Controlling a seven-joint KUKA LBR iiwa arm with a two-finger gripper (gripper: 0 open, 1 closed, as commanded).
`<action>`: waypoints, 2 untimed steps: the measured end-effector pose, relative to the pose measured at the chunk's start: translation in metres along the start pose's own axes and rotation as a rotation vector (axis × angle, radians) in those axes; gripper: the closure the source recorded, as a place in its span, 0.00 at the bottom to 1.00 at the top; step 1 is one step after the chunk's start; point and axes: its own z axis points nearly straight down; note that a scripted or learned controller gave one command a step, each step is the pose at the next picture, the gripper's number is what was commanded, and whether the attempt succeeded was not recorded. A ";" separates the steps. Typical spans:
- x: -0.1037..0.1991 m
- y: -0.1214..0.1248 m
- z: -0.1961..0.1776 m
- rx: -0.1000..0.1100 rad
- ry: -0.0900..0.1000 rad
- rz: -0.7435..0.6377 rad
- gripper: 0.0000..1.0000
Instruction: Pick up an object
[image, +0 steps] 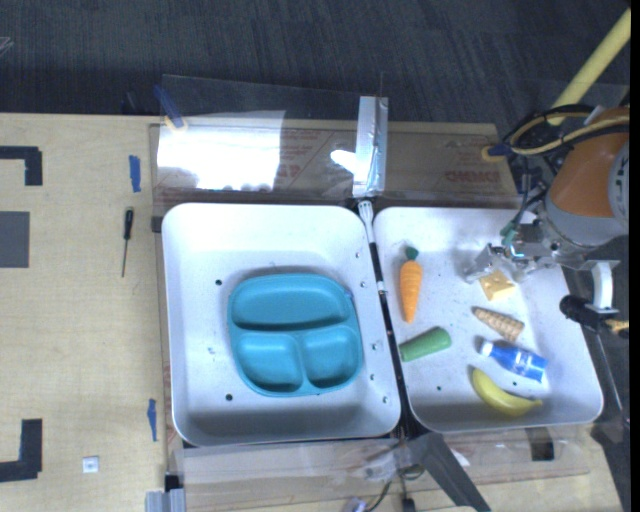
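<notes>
Yellow block (497, 287), small and wedge-like, lies in the right bin (580, 405) near its far right side, just beside the gripper (512, 250), which hangs over the bin's far edge; whether it is open or holding anything I cannot tell (glare and cables hide it). I judge the block light, stiff, easy to pinch across its short sides. Carrot (410, 285), green cylinder (425, 344), cone (498, 321), tube (512, 361) and banana (500, 393) look smooth and rounder, likelier to slip

Robotics lab: KUKA arm (590, 185), taped bench (70, 330) (toy food).
</notes>
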 end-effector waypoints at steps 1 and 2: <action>-0.006 -0.001 -0.011 -0.002 -0.010 0.006 1.00; -0.007 0.043 0.002 0.018 0.005 0.055 1.00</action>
